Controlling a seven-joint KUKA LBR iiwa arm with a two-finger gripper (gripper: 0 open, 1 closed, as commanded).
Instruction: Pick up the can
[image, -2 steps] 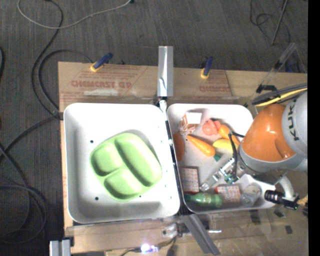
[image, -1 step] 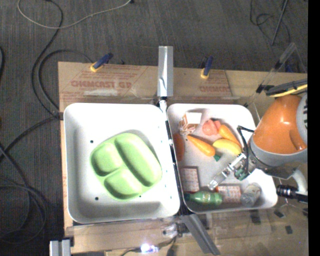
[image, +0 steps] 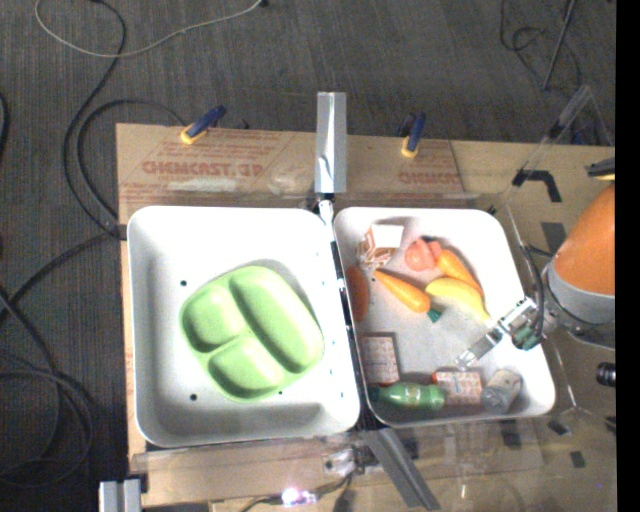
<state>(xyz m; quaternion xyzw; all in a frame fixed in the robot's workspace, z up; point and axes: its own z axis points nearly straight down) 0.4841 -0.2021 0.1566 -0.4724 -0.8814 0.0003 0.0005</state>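
Left half of the frame: a white bin (image: 150, 300) holding a green divided tray (image: 252, 332). Right of centre: a second white bin (image: 520, 260) crowded with toy carrots (image: 402, 289), a banana (image: 458, 296), small boxes (image: 380, 358) and a green bottle (image: 410, 396). Lower right corner of that bin: the can (image: 500, 390), lying on its side. Just above the can: the tool (image: 478, 350), touching nothing; spread or pressed together, cannot tell.

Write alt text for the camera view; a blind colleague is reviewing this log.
The robot's claw hovers in the right bin, above a grey can lying in its near corner. That bin also holds a banana, carrot, green bottle and small boxes; the left bin holds a green divided tray.
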